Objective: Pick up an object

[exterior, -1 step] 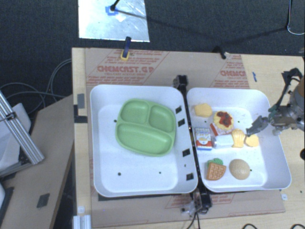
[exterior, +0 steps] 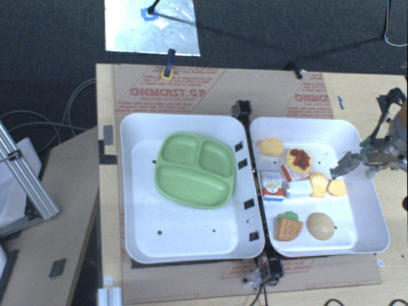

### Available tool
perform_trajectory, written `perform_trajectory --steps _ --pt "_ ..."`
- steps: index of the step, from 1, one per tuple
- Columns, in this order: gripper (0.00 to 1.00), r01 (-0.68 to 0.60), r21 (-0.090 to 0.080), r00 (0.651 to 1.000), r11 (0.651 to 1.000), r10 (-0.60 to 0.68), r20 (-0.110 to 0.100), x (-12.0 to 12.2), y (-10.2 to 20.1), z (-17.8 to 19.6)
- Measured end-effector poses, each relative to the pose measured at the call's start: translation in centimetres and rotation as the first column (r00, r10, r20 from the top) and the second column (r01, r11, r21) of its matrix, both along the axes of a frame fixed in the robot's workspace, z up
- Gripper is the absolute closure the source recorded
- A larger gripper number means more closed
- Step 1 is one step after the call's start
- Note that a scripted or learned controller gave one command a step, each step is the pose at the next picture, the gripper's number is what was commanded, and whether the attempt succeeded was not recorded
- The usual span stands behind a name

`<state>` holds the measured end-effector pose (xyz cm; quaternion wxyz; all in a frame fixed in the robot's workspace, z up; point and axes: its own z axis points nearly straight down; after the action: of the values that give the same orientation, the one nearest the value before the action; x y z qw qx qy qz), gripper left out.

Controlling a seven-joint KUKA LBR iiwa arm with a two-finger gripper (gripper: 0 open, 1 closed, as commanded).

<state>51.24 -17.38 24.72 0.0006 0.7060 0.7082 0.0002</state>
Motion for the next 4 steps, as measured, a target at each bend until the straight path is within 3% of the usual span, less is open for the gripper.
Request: perform_trajectory --steps 3,4 --pt "0.0 0.002 0.002 1.0 1.0 -0.002 -0.003 -0.8 1.3 -16.5" --pt "1.0 0.002 0.0 1.0 1.0 -0.002 0.002 -0.7 1.3 -15.3"
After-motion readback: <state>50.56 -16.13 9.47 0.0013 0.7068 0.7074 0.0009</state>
